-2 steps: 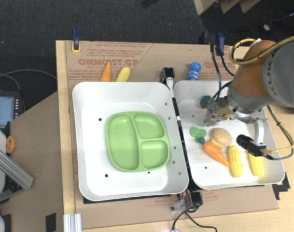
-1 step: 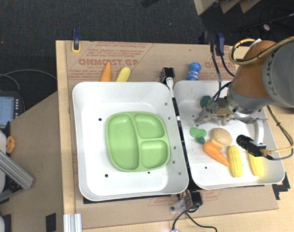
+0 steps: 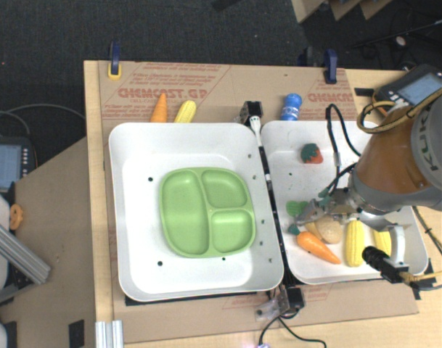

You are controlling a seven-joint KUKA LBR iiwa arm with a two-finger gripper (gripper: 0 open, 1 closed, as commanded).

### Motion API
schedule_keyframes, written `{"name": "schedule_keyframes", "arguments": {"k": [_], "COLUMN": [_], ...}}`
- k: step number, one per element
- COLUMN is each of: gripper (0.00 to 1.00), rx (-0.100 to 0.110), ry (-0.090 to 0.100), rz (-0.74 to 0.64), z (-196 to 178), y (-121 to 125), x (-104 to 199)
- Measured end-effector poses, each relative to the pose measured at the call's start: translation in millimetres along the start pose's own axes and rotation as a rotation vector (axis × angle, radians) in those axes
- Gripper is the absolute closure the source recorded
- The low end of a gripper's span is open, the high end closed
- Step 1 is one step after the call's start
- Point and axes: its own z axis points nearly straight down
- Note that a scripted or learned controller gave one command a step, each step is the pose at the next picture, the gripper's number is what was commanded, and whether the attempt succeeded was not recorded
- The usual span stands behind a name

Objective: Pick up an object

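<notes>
Grey metal gripper [image 3: 324, 210] low over the cluster in the right white bin [image 3: 293, 140], lower right of frame; can't tell whether it is released or clenched. Nearest candidate, orange plastic carrot [image 3: 316, 246], lies just below it, long axis slanting down-right; pale potato-like lump [image 3: 328, 230] beside, yellow corn cob [image 3: 353, 241] further right.

I'm seeing the arm [image 3: 416, 151] showing a broad orange band over grey, rounded casing, part of a dark letter marking at the edge. Black cables [image 3: 335, 133] are looping off it. A grey wrist is leading to a metallic gripper [image 3: 329, 210]; fingers too blurred to read.
</notes>
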Motion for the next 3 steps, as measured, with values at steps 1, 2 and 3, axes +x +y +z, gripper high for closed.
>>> {"name": "schedule_keyframes", "arguments": {"k": [1,2,3], "gripper": [1.00,0.00,0.00], "rx": [-0.009,-0.007,-0.008], "ry": [-0.003,-0.003,-0.003], "rz": [-0.003,-0.003,-0.007], "z": [-11.0,-10.2,-0.9], "y": [4.2,3.9,66.8], "x": [-0.4,-0.4,-1.8]}}
